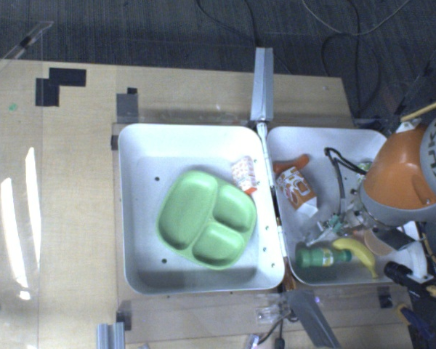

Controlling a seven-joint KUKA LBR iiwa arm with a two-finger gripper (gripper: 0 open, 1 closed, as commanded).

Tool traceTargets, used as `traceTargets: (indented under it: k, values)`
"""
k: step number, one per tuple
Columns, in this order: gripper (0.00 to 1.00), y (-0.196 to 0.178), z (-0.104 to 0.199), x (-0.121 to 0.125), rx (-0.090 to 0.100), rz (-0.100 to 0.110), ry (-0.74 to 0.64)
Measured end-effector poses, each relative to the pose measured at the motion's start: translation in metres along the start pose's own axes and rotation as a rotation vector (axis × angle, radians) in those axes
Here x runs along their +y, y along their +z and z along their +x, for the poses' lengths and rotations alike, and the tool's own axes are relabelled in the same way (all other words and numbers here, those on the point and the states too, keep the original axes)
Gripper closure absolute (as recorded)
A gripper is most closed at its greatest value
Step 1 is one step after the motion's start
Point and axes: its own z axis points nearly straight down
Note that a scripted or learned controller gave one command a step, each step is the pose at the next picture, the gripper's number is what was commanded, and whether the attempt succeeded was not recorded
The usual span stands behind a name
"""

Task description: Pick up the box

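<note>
Bench [58, 217] of pale wood fills most of the view, with black tape marks near its upper left corner and dark cables lying on the floor beyond its far edge. Two shallow white bins sit side by side on it, a metal divider rail running between them.

Next in size, the left bin [142, 158] holds a green divided plate [207, 218] with three compartments, lying tilted near the middle. A small white wrapped packet [244, 173] with red at one end rests just beside the plate's upper right edge, close to the bin's right wall.

The arm [407, 177] reaches in from the right, its orange band and grey shell covering the right part of the right bin [312, 138]. Its gripper [341, 220] points down into the lower middle of that bin, among clutter; whether the claw is released or clenched cannot be told, as the wrist and cables hide it.

The box [296, 187], orange and white with a printed face, lies tilted in the upper left part of the right bin, near the divider and apart from the gripper. Nothing is seen held by the arm.

Along the bin's near wall lies a green bottle [321, 256] on its side, and a yellow banana [357, 253] rests just beside it to the right, partly under the arm.
</note>
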Motion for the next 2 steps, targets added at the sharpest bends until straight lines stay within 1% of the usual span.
traceTargets:
  k: [1, 2]
  values:
    - [0.00, 0.0197, -0.0209, 0.0135, 0.000, -0.005, 0.127]
    - [0.00, 0.0197, -0.0210, 0.0137, 0.000, -0.006, 0.127]
